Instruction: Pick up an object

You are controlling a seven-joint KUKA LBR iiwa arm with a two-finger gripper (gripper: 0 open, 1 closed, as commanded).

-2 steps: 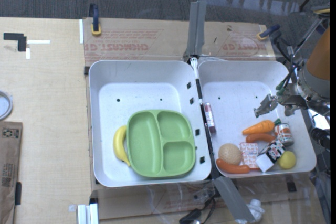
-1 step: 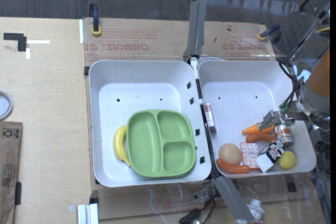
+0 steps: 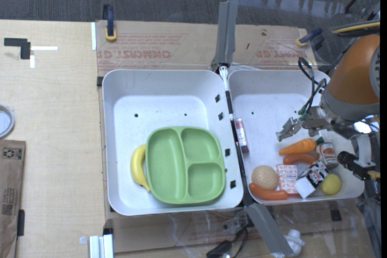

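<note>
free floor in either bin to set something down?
Left bin: bare strip behind the green tray, up to the far wall. Right bin: far half open, between the divider and the tool. Crowded: near right corner, around carrot, roll, sausage.

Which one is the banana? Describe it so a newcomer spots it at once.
Start at the left shallow white bin, which holds a green three-compartment plastic plate. Look along that plate's left edge: the curved yellow banana lies there, partly tucked under the rim. It is the only yellow thing in that bin, slim and crescent-shaped against the broad green plate.
</note>
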